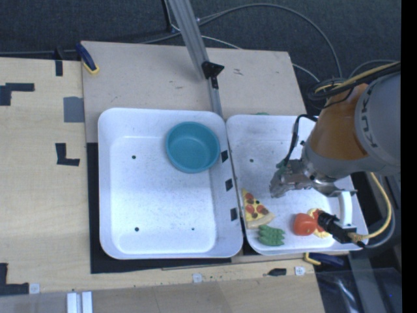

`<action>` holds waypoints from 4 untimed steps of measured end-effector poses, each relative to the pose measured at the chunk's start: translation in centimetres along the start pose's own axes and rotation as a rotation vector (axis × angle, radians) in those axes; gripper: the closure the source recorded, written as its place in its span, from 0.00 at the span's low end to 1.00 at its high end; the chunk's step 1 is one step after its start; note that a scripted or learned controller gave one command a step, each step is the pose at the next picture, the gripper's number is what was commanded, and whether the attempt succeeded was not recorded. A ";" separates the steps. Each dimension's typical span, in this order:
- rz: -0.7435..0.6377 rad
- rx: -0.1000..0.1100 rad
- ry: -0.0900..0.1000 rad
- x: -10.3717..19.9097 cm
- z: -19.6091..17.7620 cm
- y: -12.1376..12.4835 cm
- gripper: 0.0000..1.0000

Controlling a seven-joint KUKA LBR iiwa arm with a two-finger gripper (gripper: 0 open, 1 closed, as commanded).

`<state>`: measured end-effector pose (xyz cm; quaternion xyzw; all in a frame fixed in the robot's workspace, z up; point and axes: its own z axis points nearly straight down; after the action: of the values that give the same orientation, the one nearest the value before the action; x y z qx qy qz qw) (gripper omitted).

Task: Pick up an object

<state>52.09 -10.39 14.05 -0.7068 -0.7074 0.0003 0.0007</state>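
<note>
From above, the desk (260, 77) carries two white bins side by side. The left bin (130, 233) holds a blue bowl (192, 147) near its far right corner, well apart from everything else. The right bin (251, 142) has its toys bunched along the near edge: a pizza slice (255, 210), a green piece (272, 235) just beside it, and a red tomato (303, 223) touching a yellow-and-red piece (319, 219). The arm (345, 135) reaches in from the right, and its hand (281, 184) hangs low over the middle of the right bin, near the pizza slice and tomato, likely lining up on one of them since they lie closest. Whether the hand is spread or pressed together I cannot tell; nothing shows between its tips.
</note>
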 end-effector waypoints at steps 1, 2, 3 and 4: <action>0.001 -0.004 -0.001 -0.1 -4.2 -0.3 1.00; 0.000 -0.004 -0.001 0.5 -8.5 -0.4 1.00; 0.000 -0.005 -0.001 0.6 -13.7 -0.3 1.00; -0.003 0.001 0.000 5.1 -11.8 2.1 1.00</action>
<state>54.24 -5.30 25.88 -0.7057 -0.7085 0.0006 0.0010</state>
